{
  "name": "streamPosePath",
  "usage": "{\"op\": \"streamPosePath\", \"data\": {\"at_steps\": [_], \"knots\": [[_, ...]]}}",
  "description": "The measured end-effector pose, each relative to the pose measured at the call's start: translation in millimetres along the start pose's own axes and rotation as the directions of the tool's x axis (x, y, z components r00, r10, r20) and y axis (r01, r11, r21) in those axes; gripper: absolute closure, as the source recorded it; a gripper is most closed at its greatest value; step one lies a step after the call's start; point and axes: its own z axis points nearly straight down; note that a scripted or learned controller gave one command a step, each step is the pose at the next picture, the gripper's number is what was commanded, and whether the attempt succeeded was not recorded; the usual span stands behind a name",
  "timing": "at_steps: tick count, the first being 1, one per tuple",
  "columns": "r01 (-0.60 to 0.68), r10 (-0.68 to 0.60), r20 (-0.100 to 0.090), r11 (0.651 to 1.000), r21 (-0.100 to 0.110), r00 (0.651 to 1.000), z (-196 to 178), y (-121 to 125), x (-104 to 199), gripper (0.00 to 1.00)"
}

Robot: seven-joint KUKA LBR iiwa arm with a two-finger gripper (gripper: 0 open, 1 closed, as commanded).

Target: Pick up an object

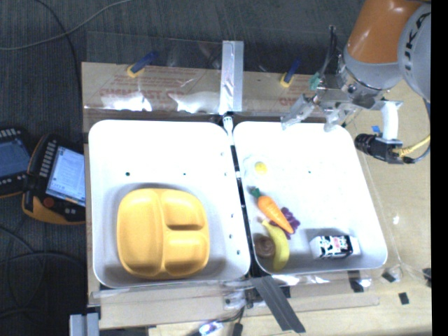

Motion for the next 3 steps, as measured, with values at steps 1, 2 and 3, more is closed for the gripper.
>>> {"op": "streamPosePath", "data": {"at_steps": [1,2,3], "knots": [[0.14,-0.14,0.0,0.99,0.001,0.99,96.4,-49.4,57.5,0.0],[0.077,-0.077,0.0,0.997,0.002,0.997,100.1,-117.5,43.8,0.0],[0.12,-0.12,0.003,0.993,-0.014,0.993,192.4,-94.0,-4.8,0.0]]}}
